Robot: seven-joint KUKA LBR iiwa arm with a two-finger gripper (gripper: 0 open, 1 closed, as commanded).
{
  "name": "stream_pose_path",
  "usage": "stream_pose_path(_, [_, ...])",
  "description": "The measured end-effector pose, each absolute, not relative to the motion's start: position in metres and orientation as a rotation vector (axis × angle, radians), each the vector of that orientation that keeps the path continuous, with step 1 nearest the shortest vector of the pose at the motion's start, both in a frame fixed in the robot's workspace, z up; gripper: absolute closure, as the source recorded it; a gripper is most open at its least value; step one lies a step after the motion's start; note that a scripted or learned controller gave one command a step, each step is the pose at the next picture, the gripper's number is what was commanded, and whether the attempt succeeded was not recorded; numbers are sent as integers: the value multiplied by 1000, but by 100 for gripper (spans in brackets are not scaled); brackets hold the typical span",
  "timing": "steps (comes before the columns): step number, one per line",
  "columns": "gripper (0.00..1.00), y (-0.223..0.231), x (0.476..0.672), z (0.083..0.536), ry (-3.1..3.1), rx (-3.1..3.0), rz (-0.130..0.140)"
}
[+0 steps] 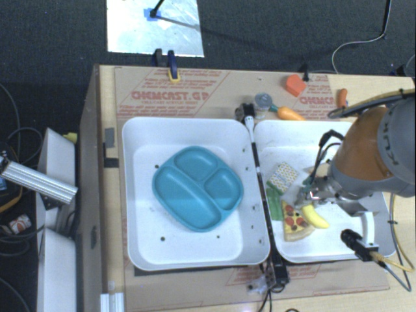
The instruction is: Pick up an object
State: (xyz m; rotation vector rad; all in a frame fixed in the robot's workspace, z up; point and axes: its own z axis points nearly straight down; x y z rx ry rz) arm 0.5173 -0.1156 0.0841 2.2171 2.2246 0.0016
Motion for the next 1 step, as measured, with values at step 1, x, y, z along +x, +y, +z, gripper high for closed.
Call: stream_pose_path(1, [100, -24, 515, 185, 2225, 2216, 5])
